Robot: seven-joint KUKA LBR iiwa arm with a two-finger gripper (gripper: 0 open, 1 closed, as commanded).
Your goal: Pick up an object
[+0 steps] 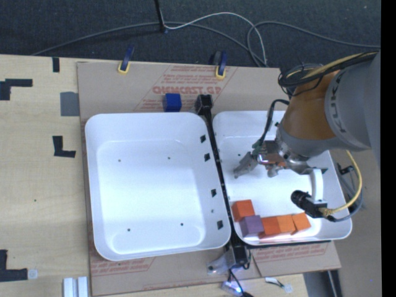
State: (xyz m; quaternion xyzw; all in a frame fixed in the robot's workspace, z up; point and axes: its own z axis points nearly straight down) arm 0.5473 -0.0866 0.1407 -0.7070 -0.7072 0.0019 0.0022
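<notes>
Camera view: right bin (235, 125) under the arm.
Blocks: orange blocks (281, 224) and purple block (252, 226) along the near wall.
End effector (255, 163): fingers apart, empty, above bare floor; blocks lie nearward.

Dark carpet (74, 11) behind wooden bench (31, 184); cardboard sheet (179, 85) on bench, blue clamps (126, 60) at its far edge, cables (204, 20) across carpet.

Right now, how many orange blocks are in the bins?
3, all in the right bin near its front edge: one orange block behind the purple block, another to the purple one's right, another beside that. The arm may hide more.
</notes>
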